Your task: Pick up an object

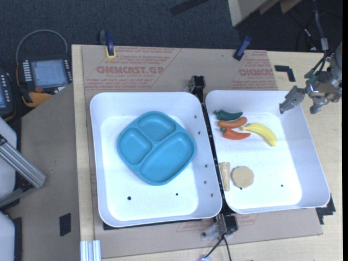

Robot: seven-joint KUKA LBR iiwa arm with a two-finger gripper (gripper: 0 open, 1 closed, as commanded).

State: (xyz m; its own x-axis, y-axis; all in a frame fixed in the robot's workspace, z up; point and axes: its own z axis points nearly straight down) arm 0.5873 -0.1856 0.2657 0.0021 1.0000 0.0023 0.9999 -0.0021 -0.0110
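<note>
Gripper [303,100] hangs over the far right edge of the right bin [312,145], its two fingers spread apart with nothing between them.

Taking the banana [261,132] as the landmark: it lies in the far half of that bin, and the gripper sits beyond it and to its right, apart from it, at the bin's rim. Just left of the banana lie two orange peppers [234,129], near or touching it, with a green pepper [228,114] just behind them. Nearer the camera than the banana, well apart from it, lie a tan disc [242,176] and a pale stick [225,176]. Far to the banana's left, in the other bin, rests a blue plate [156,147].

By its look the banana is likely a light, stiff plastic toy with a smooth, perhaps slippery skin. Its curved middle, gripped across the narrow width, seems the safest hold; the tapered ends would probably slide out.
</note>
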